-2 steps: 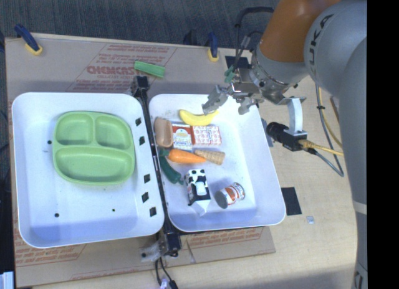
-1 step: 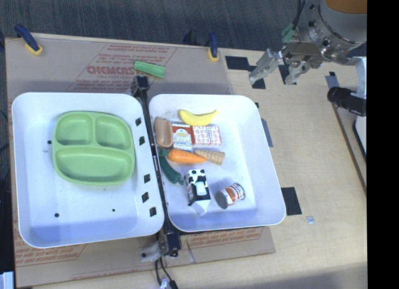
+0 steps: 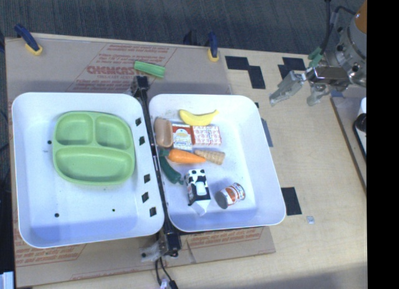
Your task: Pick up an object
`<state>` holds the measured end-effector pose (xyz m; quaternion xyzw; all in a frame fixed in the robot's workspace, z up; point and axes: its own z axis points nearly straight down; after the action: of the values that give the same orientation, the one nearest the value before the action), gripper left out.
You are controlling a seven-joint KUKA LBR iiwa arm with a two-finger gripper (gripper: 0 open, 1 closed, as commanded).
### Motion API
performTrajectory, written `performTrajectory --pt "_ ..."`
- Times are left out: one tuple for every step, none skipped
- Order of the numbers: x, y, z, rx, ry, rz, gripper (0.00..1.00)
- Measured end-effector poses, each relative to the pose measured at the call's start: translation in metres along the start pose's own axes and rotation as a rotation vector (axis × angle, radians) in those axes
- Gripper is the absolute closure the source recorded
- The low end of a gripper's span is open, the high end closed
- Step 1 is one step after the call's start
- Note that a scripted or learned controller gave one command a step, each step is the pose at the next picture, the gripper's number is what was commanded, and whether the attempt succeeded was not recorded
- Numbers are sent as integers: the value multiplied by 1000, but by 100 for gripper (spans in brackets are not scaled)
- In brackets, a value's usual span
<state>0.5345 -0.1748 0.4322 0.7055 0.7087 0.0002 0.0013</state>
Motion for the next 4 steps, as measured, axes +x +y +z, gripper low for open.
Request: performTrajectory --pt "29 -57 -9 -4 0 -1 0" --pt "-16 -58 -5 -1 -3 -1 0" --pt "-36 -57 -29 -4 -2 0 0" --pt "-36 -58 31 3 1 -1 0"
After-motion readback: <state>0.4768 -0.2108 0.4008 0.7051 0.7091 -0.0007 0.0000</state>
